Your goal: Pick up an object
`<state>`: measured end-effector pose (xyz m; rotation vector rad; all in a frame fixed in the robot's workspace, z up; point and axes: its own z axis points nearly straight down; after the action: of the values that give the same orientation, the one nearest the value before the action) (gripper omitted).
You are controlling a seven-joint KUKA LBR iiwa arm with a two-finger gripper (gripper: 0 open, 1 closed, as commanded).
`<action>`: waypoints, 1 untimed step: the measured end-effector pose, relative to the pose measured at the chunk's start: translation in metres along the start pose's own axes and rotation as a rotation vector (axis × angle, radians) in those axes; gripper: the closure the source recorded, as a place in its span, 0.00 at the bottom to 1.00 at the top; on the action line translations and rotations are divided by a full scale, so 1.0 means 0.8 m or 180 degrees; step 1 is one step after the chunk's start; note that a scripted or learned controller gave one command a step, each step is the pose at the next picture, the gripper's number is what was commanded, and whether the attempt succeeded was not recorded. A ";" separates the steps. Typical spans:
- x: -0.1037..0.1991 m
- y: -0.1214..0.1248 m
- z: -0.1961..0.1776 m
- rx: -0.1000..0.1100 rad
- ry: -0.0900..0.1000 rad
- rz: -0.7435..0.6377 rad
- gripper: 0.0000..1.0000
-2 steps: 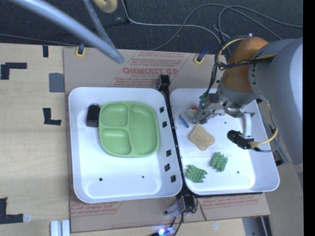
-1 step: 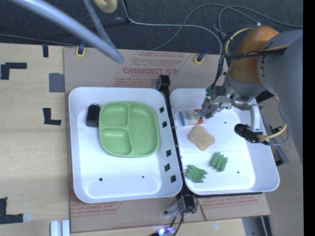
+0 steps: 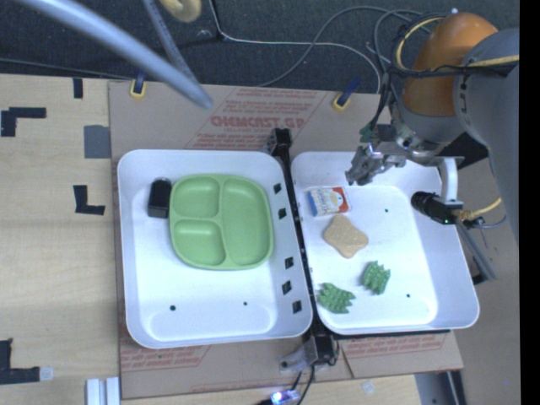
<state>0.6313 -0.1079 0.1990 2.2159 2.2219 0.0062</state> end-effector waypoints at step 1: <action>0.001 0.002 -0.067 0.0000 -0.0002 0.0001 1.00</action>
<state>0.6325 -0.1073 0.2525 2.2160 2.2214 0.0054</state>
